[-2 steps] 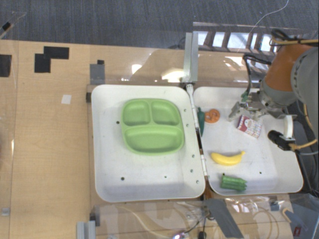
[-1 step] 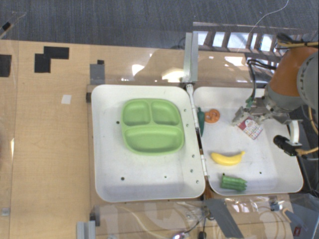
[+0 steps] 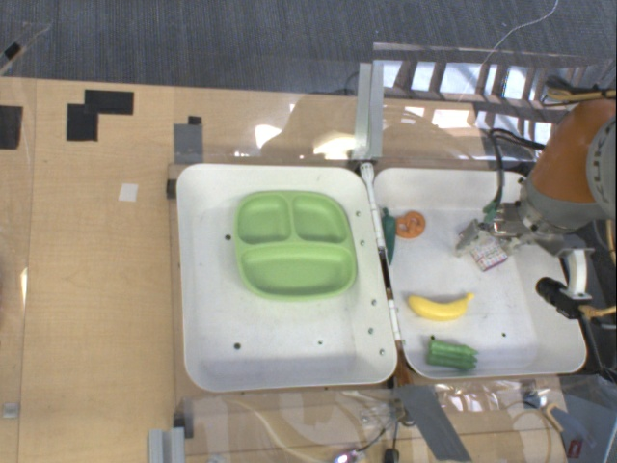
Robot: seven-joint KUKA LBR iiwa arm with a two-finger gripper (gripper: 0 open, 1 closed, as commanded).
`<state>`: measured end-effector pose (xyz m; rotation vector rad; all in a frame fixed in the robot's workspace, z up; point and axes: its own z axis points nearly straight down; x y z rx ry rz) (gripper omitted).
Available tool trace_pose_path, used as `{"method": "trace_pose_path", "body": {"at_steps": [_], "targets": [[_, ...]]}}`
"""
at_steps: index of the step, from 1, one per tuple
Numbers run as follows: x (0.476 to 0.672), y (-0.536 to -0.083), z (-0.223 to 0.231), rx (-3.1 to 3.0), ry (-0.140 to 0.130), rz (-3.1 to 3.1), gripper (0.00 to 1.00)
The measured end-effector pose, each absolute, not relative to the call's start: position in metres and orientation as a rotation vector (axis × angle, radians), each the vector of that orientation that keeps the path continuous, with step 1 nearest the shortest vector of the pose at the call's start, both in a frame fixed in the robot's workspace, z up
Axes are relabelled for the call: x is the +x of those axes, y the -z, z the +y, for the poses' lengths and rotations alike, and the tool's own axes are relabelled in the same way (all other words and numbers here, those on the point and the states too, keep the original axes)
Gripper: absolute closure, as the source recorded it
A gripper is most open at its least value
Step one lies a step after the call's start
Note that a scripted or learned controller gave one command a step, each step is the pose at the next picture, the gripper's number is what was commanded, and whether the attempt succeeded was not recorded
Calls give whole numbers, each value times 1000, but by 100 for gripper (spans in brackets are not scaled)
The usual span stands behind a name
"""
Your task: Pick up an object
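Note:
The right bin [image 3: 540, 355] holds a yellow banana [image 3: 441, 305] near its middle. A dark green vegetable [image 3: 451, 354] lies near the front wall. An orange round piece [image 3: 412, 225] sits at the back left. A slim green item [image 3: 388, 231] lies against the divider. A small white and pink packet [image 3: 491, 255] rests toward the right. My gripper [image 3: 490, 231] hangs low over the right bin, just above and behind the packet, and I cannot tell whether it touches it. The grey arm with its orange band [image 3: 569, 162] comes in from the right.
The left bin [image 3: 207, 355] bears a light green divided plate [image 3: 294, 244] in its middle. A metal post [image 3: 368, 114] stands behind the divider between the bins. Cables [image 3: 501, 152] and a frame crowd the back right. A wooden bench [image 3: 87, 287] lies to the left.

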<state>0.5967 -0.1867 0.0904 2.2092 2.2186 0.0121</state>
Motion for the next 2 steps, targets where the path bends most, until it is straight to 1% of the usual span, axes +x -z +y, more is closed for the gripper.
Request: {"method": "trace_pose_path", "body": {"at_steps": [1, 2], "targets": [[599, -103, -185, 2204, -20, 2217, 100], [614, -207, -171, 2353, -6, 2073, 100]]}}
